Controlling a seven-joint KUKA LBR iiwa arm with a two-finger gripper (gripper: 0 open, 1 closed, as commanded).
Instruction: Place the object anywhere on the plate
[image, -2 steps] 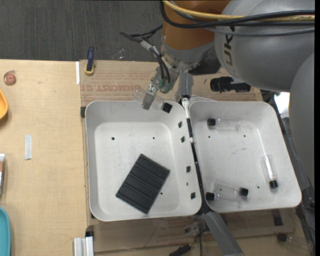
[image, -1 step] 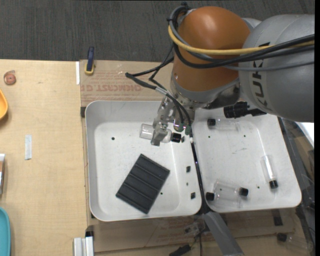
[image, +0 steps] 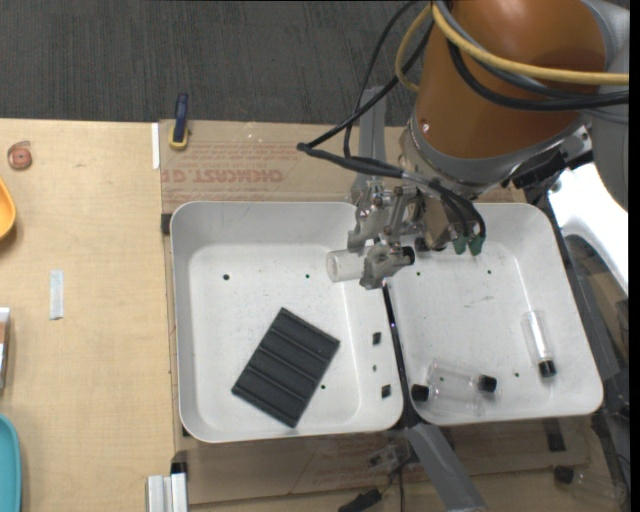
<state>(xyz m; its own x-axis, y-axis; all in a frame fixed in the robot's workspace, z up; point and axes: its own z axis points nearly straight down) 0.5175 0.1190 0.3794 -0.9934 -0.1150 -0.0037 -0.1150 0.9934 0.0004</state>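
**Gripper parked over the rim between the bins, small white tube at its tip**

Looking down from my overhead cam: the arm (image: 500, 80) comes in from the right, and the gripper (image: 378, 262) sits right above the spot where the two white bins meet. There's a small white cylinder (image: 344, 265) lying sideways at the fingertips, poking out toward the left bin (image: 200, 400). It looks pinched between the fingers, jaws narrow around it, though the cables and wrist hardware crowd that area, so I wouldn't swear to the exact contact.

The dark ribbed plate (image: 287, 366) lies flat in the left bin, tilted diagonally, down toward the near side and well apart from the gripper. The floor between them is bare apart from a few little black specks.

The right bin (image: 560, 400) has a clear vial with a black cap (image: 456, 384) near the front edge and another slim clear tube (image: 537, 343) by the right wall.

On the wooden bench to the left I see a small white strip (image: 56, 295) and an orange thing (image: 5, 215) at the edge.
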